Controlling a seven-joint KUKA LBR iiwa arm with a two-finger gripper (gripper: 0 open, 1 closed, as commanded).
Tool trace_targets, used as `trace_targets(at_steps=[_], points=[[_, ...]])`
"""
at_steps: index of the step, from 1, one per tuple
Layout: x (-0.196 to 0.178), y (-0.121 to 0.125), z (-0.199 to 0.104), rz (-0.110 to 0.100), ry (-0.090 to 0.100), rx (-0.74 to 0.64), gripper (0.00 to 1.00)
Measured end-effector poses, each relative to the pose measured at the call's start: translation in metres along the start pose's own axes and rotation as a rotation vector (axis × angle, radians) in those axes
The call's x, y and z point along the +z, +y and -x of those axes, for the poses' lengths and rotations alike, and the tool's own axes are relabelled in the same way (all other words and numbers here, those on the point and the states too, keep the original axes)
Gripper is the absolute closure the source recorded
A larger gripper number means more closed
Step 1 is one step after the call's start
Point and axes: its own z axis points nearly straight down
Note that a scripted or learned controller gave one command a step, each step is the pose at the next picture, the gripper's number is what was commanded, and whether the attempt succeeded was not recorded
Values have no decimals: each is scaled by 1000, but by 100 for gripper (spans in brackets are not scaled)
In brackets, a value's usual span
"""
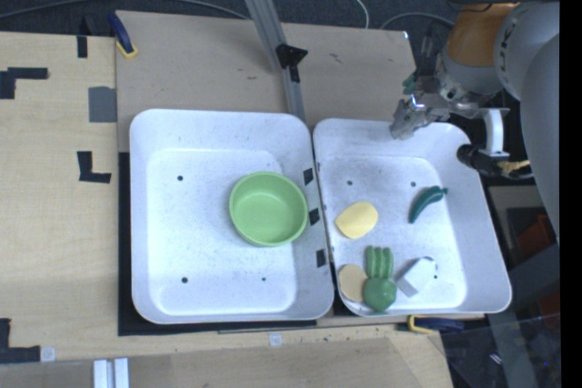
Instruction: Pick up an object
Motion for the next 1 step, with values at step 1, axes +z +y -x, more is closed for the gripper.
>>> trace_targets(at_steps=[1], points=[[-44,-2,2,-2,0,0,100]])
